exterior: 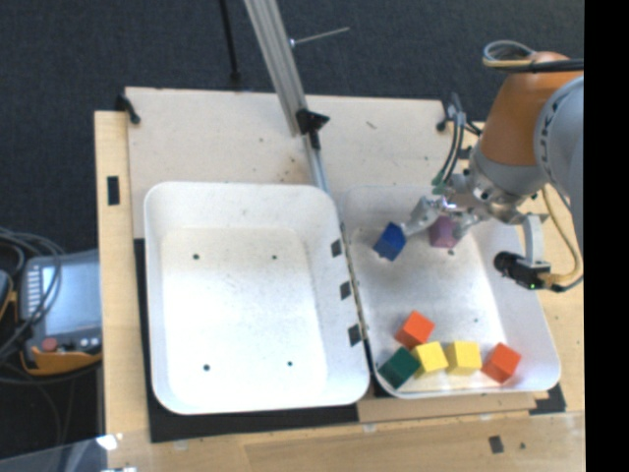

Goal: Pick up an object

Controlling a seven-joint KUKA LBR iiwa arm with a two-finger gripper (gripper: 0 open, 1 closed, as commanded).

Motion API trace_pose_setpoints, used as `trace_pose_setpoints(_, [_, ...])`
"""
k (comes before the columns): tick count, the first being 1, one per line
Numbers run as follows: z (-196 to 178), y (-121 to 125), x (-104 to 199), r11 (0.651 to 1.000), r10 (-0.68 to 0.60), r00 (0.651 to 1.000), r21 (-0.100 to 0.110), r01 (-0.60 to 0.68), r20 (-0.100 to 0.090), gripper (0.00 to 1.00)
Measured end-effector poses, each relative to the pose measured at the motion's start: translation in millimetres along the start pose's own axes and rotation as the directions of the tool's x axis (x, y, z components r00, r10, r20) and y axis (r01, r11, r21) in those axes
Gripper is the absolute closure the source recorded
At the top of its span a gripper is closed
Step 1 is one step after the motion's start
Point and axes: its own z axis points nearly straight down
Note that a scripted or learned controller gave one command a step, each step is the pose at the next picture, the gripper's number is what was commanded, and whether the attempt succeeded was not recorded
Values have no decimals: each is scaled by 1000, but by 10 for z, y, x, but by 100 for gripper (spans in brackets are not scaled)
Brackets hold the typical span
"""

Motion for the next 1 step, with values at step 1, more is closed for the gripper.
trace_pose_setpoints(1, [304, 45, -10, 1000, 3, 1000, -17, -3, 1, 0])
